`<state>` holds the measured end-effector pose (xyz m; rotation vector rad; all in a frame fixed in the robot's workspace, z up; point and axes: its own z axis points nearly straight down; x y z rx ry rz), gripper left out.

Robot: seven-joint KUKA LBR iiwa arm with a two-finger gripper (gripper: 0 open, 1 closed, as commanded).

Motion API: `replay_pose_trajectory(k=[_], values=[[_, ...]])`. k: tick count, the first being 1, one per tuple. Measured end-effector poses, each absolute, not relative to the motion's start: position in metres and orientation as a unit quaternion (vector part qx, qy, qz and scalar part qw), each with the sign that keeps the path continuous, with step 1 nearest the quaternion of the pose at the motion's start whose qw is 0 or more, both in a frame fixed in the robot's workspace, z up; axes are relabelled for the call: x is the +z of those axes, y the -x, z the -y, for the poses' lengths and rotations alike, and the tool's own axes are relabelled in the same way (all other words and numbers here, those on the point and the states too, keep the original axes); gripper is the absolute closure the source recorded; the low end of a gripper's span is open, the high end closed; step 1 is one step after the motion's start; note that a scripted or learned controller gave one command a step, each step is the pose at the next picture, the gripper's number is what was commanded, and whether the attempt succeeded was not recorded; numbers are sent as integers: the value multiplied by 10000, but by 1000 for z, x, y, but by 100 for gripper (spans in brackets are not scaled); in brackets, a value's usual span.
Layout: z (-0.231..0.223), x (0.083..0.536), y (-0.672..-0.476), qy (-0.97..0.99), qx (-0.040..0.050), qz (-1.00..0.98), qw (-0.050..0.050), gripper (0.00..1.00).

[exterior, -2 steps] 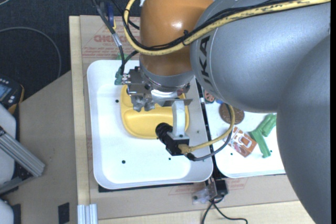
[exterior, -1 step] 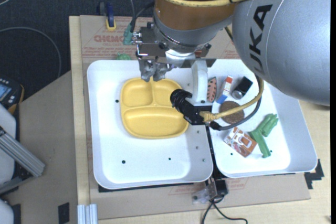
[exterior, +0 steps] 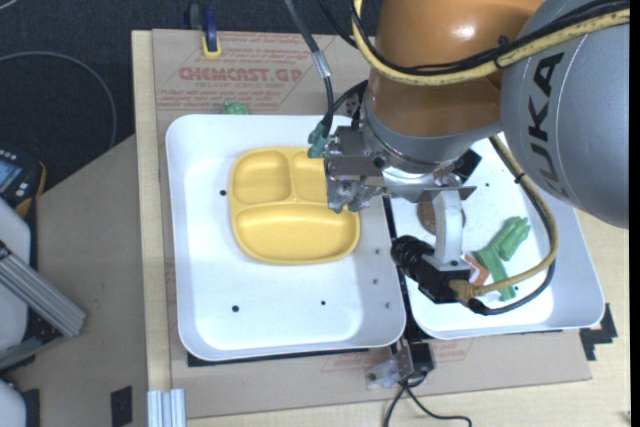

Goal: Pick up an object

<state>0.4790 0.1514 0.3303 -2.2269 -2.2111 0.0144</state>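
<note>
Two shallow white bins sit side by side on the bench; we list their contents as seen from the fixed overhead camera.

Left bin (exterior: 200, 215): one yellow divided plate (exterior: 290, 207), three compartments, lying flat in the upper middle of the bin, its right edge close to the bin's right wall.

Right bin (exterior: 570, 285): one green toy piece (exterior: 505, 242) lying at a slant near the middle, with an orange-and-green piece (exterior: 492, 280) just below it. We also note a small brown round item (exterior: 430, 215), mostly hidden behind the arm's fittings.

Gripper (exterior: 340, 200): hangs over the divide between the bins, at the right edge of the yellow divided plate. We cannot tell whether it touches the plate, nor whether it is spread or closed, since the wrist covers it.

Arm (exterior: 450, 35): grey body with a large orange dome, yellow and black cables looped around it.

Writing: red print on the brown board (exterior: 250, 75) behind the bins reads roughly "CHEMCAST GP"; white letters "UKA" show on the grey arm casing.
</note>
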Motion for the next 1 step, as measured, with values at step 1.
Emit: replay_pose_trajectory(k=[1], values=[[-80,263,-478,7103,49,7039,18,100]])
